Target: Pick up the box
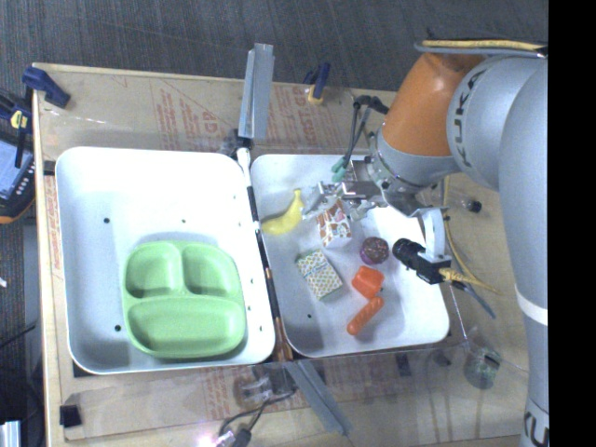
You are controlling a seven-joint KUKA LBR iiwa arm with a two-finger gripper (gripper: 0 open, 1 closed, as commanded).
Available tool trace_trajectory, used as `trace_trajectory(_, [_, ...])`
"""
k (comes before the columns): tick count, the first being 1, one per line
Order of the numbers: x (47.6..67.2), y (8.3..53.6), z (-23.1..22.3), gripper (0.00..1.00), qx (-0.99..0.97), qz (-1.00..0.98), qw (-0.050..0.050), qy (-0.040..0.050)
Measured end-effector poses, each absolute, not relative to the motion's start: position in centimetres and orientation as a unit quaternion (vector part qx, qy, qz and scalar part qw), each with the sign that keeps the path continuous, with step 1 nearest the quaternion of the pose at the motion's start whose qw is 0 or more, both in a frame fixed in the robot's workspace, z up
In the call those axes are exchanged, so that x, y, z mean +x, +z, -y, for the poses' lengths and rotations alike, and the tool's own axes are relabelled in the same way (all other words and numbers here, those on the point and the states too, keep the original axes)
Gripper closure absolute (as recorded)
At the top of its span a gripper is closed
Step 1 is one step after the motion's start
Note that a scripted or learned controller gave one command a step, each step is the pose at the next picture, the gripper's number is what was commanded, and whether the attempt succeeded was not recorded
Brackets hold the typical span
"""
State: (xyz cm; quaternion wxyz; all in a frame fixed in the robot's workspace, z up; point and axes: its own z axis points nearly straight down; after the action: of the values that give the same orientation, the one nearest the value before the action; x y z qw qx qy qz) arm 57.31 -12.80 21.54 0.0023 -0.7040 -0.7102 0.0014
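You look down from one fixed camera above the counter (140, 101), at a slant, taking in both white bins (84, 184), the arm (494, 110) entering from your right.

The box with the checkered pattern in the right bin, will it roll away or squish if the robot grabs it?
Probably not. The box looks flat-sided and lies on a broad face on the right bin floor, so it should slide rather than roll. It looks small and likely light cardboard, so a hard squeeze might dent it.
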Motion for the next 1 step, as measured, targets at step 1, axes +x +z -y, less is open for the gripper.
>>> trace_trajectory(1, [48.58,9.46,11.89,0.0,-0.652,0.758,-0.002,0.0])
